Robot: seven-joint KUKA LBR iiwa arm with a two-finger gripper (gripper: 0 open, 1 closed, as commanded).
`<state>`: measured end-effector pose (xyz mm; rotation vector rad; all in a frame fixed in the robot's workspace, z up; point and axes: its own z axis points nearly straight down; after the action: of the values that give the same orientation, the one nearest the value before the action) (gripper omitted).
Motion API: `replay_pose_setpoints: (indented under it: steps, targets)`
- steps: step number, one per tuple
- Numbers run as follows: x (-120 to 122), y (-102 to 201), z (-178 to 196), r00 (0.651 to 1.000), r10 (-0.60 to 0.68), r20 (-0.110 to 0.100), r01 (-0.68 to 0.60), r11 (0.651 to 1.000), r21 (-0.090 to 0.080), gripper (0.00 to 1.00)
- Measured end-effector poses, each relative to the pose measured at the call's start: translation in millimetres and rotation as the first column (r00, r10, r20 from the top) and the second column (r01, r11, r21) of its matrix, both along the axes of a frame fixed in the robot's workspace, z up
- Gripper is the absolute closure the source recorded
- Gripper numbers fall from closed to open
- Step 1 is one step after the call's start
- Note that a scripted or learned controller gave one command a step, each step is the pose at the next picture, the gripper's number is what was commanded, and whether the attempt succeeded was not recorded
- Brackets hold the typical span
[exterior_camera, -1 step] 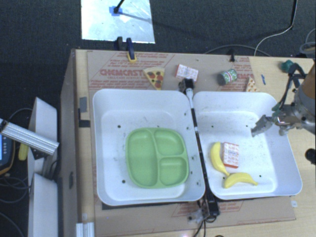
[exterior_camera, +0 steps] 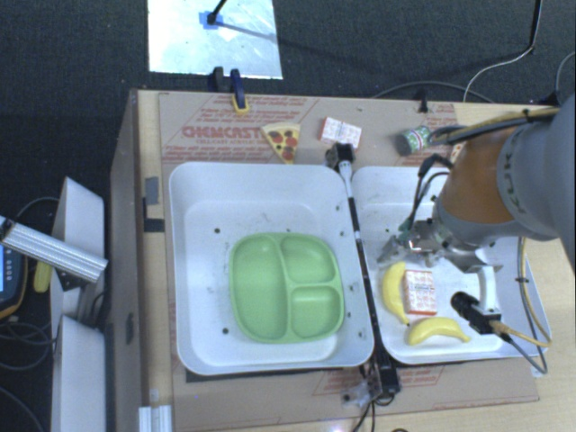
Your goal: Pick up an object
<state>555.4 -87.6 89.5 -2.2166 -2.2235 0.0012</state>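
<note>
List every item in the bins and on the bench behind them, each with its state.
Green tray: flat in left bin, compartments bare.
Upper banana: lying in right bin.
Lower banana: lying in right bin.
Small box: flat beside upper banana.
Pizza slice: flat on bench.
Can: on its side.

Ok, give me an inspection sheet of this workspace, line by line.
Surface: brown board bearing two white bins, left bin, right bin.
Job's things: two bananas and a small box in the right bin.
Clutter: green divided plate in the left bin; pizza slice toy, small packet and can on the board.
End effector: above the right bin, finger state unclear.
Cables: white cable on the dark floor.
Surroundings: shiny sheet on dark carpet.
</note>
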Motion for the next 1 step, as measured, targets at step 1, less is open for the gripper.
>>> replay_pose_setpoints:
  steps: [1]
  targets:
    - [-22.3, 4.9, -5.5, 1.000, -0.002, 0.002, 0.002, 1.000, -0.001, 0.00]
